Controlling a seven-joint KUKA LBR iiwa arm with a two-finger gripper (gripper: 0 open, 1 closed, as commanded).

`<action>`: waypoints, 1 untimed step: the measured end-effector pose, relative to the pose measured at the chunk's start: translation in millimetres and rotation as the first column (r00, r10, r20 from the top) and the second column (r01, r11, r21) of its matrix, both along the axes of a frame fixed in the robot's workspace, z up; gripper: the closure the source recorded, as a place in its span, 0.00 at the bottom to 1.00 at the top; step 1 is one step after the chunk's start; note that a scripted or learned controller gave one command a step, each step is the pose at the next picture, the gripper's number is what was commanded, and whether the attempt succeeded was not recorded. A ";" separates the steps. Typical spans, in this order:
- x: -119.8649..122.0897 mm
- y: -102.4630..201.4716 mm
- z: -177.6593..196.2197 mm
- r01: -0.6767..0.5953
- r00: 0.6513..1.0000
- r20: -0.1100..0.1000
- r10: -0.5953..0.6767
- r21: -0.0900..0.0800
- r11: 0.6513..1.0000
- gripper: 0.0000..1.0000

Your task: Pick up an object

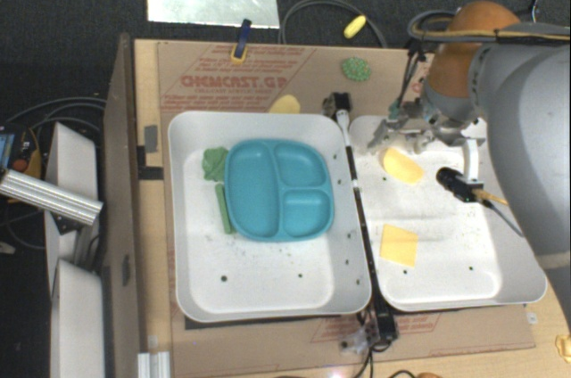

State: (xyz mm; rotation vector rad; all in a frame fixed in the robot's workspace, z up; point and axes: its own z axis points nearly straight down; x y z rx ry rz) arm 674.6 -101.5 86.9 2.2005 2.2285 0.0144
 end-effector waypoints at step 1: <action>-5.4 -8.3 -1.6 0.009 1.000 -0.010 -0.009 -0.001 1.000 0.00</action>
